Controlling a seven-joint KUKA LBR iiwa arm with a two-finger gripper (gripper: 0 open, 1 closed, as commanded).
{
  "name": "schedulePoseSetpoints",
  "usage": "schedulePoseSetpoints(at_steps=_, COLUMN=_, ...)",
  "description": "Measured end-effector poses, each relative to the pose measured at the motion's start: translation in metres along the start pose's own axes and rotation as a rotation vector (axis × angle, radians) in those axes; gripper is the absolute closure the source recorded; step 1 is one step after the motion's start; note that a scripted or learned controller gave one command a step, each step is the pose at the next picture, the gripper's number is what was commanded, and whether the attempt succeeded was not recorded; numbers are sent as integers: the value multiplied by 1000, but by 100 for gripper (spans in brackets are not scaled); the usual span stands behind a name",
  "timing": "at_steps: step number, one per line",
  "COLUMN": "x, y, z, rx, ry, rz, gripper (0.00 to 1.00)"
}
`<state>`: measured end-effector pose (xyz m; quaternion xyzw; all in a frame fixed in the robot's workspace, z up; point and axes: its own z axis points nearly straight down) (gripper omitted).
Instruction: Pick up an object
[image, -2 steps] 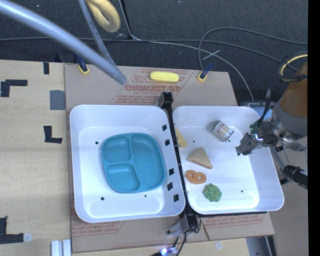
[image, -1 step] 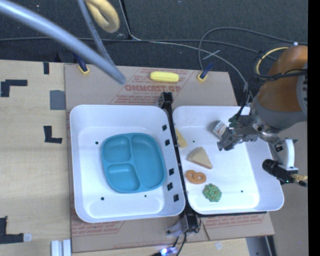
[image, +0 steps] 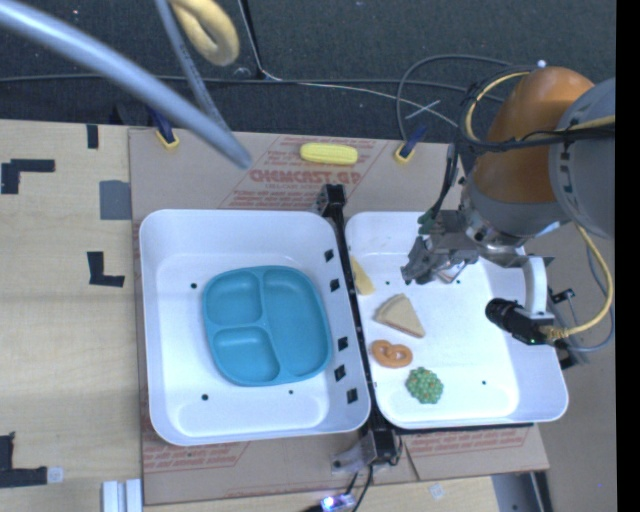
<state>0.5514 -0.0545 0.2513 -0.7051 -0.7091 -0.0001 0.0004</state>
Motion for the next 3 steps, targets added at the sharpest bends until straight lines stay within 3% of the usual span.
schedulePoseSetpoints(at_steps=2, x=104, y=28, z=22, rx=1, ry=-1, rz=1, gripper=100)
schedulePoseSetpoints(at_steps=3, x=143, y=63, z=17, rx=-1, ry=-1, rz=1, gripper=100)
